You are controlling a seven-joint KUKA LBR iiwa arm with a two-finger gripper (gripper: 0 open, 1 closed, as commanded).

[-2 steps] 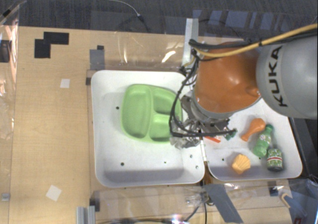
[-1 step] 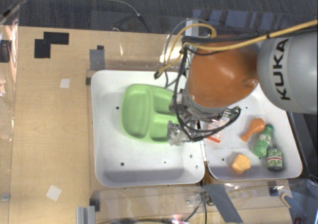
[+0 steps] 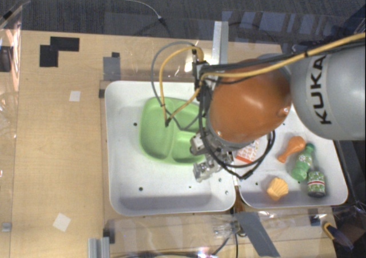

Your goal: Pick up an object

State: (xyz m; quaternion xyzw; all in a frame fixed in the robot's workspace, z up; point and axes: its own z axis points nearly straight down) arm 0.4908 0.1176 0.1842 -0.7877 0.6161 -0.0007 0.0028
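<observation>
Approach step: gripper [image 3: 204, 166], fingers' state not discernible, hung low at centre frame over the left bin [image 3: 123, 154], just beside the green dish's [image 3: 163, 131] lower right edge; next move judged a descent and closure onto that rim before lifting.

Single fixed overhead view
Both white bins [image 3: 123, 154] are seen from above at a slant; the arm [image 3: 320, 91] is seen entering from the right.
</observation>
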